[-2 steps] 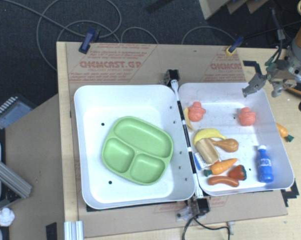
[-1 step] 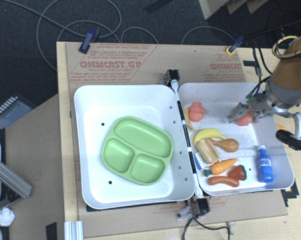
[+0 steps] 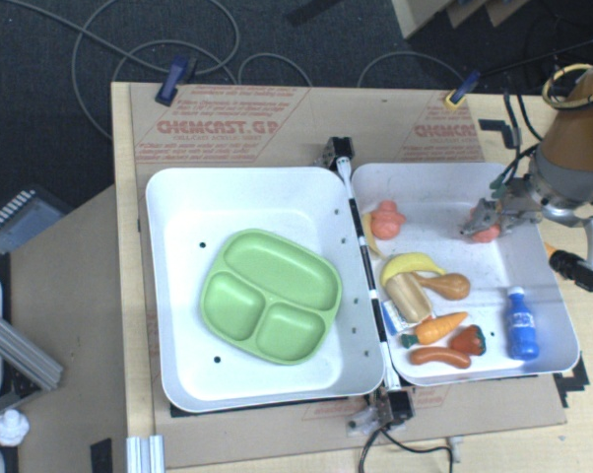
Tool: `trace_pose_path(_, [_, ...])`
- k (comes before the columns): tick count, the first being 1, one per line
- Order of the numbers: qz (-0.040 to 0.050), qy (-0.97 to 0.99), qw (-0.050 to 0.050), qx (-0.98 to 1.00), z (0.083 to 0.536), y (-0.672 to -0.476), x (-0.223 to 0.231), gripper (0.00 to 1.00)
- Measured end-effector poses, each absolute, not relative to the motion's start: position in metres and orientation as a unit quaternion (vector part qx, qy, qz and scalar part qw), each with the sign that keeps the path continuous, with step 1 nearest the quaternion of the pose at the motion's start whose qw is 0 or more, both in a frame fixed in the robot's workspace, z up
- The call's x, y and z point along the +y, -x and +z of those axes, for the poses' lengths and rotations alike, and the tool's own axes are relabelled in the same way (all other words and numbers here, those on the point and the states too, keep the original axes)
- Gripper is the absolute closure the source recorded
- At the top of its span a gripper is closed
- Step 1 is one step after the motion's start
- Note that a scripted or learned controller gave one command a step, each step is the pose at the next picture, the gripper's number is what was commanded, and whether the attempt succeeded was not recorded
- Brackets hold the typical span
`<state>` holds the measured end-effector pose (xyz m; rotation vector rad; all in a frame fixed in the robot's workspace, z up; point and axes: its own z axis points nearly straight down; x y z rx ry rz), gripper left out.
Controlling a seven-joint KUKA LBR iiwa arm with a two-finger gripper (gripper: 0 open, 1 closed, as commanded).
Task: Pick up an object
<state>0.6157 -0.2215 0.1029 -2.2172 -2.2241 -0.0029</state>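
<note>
The arm enters from the right, its orange band above the wrist, bent down into the right bin (image 3: 562, 294); the gripper (image 3: 486, 223) hangs low near that bin's upper part, tips pointing left; a small red-orange object (image 3: 487, 234) sits right at the tips, possibly between them, though whether they are clamped cannot be told; left of the gripper lies a pink toy (image 3: 386, 221); below it a banana (image 3: 412, 264), a carrot (image 3: 440, 327) and a blue bottle (image 3: 520, 325); far left, a green divided plate (image 3: 269, 296) in the left bin (image 3: 168, 264).
</note>
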Motion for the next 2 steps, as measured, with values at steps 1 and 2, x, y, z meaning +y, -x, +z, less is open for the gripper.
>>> trace_pose_path(1, [-0.0003,0.706,0.001,-0.708,0.128,-0.586,-0.145,1.00])
trace_pose_path(2, [-0.0009,0.706,0.000,-0.708,0.185,-0.589,-0.075,1.00])
